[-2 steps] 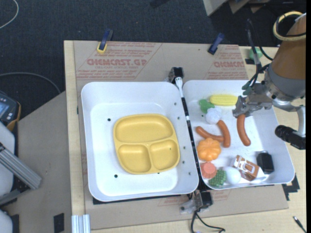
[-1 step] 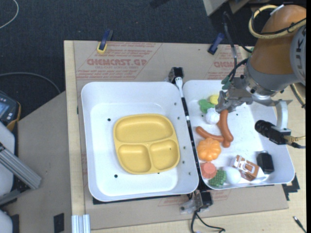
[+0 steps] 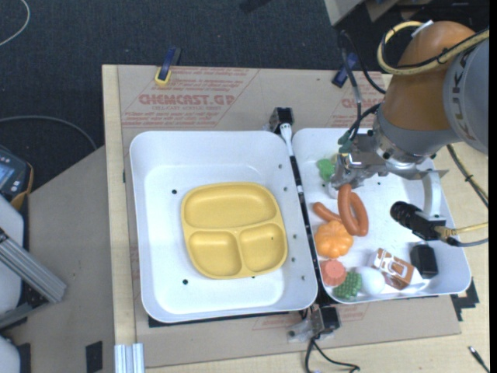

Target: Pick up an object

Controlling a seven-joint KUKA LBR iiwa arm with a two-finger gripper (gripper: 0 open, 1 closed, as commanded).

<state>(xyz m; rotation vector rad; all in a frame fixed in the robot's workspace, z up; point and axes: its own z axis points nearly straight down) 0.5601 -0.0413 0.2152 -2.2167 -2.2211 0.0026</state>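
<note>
My gripper (image 3: 347, 179) hangs low over the back-left part of the right bin (image 3: 454, 282), reached in from the right. Just below it lies a curved brown-red sausage (image 3: 355, 211), whose upper end sits right under the gripper. A green toy piece (image 3: 326, 166) lies just left of the gripper. I see nothing held in it.
The right bin also holds an orange carrot-like piece (image 3: 325, 210), an orange pumpkin (image 3: 334, 240), a pink round piece (image 3: 334, 271), broccoli (image 3: 350, 284), a white egg (image 3: 373, 283), a brown packet (image 3: 394, 266) and a small black block (image 3: 424, 259). A yellow divided plate (image 3: 231, 228) lies in the left bin (image 3: 151, 162).
</note>
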